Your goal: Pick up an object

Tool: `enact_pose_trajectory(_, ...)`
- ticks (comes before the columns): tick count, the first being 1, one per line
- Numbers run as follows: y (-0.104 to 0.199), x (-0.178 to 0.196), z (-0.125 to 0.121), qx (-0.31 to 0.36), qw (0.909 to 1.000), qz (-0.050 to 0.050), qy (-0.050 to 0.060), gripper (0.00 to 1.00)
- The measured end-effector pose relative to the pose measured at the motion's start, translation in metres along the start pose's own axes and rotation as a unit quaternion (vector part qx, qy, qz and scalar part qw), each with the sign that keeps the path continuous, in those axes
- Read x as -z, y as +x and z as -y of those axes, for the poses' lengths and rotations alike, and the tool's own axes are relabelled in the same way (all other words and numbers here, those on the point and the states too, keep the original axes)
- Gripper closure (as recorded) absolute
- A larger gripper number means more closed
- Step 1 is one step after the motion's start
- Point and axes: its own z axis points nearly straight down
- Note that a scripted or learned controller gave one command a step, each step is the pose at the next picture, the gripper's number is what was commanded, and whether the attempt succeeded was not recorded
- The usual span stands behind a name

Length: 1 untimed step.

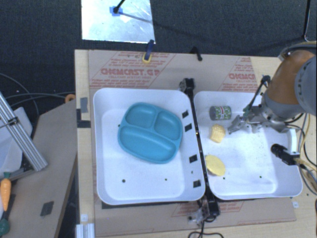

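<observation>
Three small things are seen in the right bin (257, 185): a short can (220, 113) with a green and grey label, lying on its side near the bin's far left corner; a pale yellow chunk (217, 133), lumpy and roughly square, just below the can and a little apart from it; and a flat, round yellow piece (215, 165), set nearer the front, close to the divider between the bins. All three are found resting on the white floor, none of them lifted. The left bin (111, 182) is taken up by a blue plate (150, 132) with three compartments, laid at a slant near its middle. The arm (292, 81) is brought in from the right, its orange band seen above the grey wrist, and the gripper (237, 125) is held low over the right bin, just to the right of the can and the yellow chunk. Its metal fingers (233, 128) are pointed leftward towards those two, yet how far apart they stand cannot be told from this angle. Nothing is seen caught between them, and no clear touch with the can or the chunk can be made out.
</observation>
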Motion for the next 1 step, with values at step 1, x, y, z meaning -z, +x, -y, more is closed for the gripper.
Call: enact_pose_trajectory(1,0.0903,0.0890,0.0567,0.002,1.0000,-0.002,-0.002,0.00)
